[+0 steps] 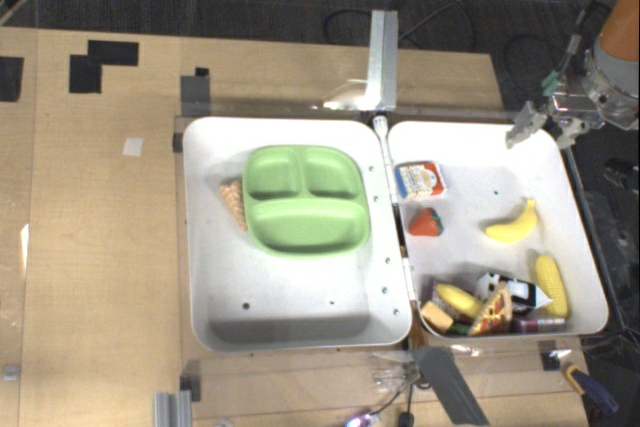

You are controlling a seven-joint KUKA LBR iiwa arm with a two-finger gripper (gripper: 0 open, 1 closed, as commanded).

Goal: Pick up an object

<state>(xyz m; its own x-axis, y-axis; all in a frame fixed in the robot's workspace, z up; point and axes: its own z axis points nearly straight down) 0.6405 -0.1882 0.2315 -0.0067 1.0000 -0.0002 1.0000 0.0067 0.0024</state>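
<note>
Over the far right corner of the right bin (560, 150) I see my gripper (527, 125), hanging off the grey wrist that comes in from the right edge, with the orange band just above it. Whether it is apart or together I cannot tell from up here; nothing shows held in it.

Inside that right bin, near its far left corner and close to the wall shared with the other bin, lies a small white packet (419, 180) with blue and red print. Just beside it, on the near side, sits a red strawberry (427, 222). Toward the right side, about midway along, a yellow banana (513, 224) lies curved on bare white floor, apart from its neighbours. A yellow corn cob (551, 284) rests against the right wall, nearer the front. Along the near edge a jumble of small items (478, 304) is heaped together: something yellow, a pizza-like slice, dark pieces; I cannot separate them cleanly.

Across the divider, the left bin (215, 305) carries a green sectioned plate (304, 198) in its far half. A tan, speckled piece (233, 204) pokes out from under the plate's left edge, touching it.
</note>
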